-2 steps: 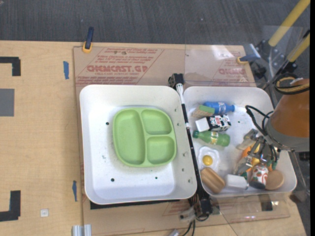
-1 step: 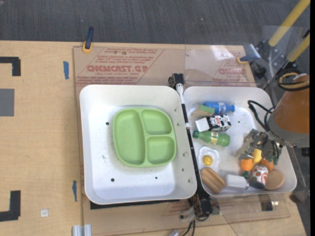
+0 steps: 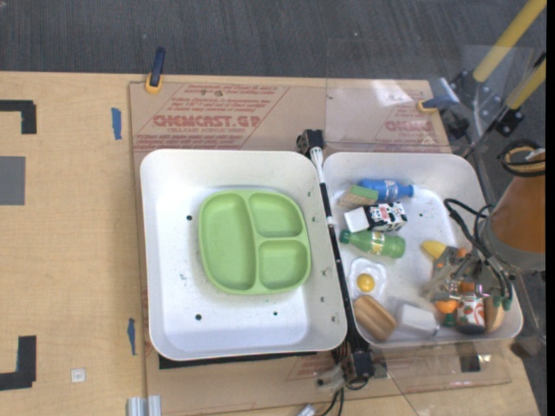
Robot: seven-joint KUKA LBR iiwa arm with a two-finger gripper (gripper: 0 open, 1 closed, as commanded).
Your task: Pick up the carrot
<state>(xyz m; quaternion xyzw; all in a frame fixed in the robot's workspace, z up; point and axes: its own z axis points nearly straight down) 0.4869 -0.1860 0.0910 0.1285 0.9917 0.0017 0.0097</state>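
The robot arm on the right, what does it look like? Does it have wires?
At the picture's right edge you can see the arm's fat, round orange band. Below it, thin black cables loop down toward the pincer, a small dark metal part with bits of wiring, low in the right bin. It is too cluttered to see the pincer's shape clearly.

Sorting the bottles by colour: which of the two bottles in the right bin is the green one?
The green bottle lies in the middle of the right bin, beside the fried egg. The blue bottle lies farther back.
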